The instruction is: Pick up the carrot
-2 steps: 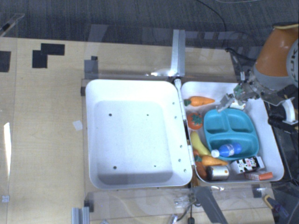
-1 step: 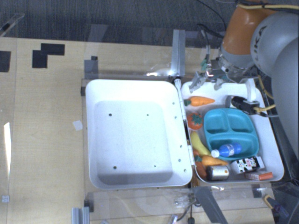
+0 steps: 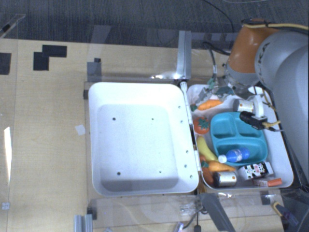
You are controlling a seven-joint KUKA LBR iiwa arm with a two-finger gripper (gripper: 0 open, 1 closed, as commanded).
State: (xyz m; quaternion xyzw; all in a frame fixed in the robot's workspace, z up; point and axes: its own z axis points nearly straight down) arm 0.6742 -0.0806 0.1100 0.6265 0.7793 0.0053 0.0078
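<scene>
A: Starting at the near end of the right bin [image 3: 288, 177], I'm seeing a silver can [image 3: 224, 179] lying beside an orange piece [image 3: 217, 167], with a banana [image 3: 206, 149] running along the left wall.

B: And the teal tray [image 3: 241, 134] is sitting mid-bin, carrying a small blue bottle [image 3: 236, 154]. Where's the carrot lying?

A: The carrot [image 3: 210, 105] is lying at the far-left corner of that bin, just beyond the tray. Its long axis is running across the bin, the right end tipping slightly toward the far wall.

B: The gripper [image 3: 216, 88] is hanging just beyond it, toward the far wall and very slightly right. Open or closed?

A: I cannot tell; it's blurring into clutter there. Nothing is showing as gripped.

B: So I'm judging the coming move as a short reach back toward the near side, straddling across that long axis.

A: Agreed. The arm [image 3: 280, 66] is looming over the far right, and the left bin [image 3: 140, 129] is playing no part.
</scene>
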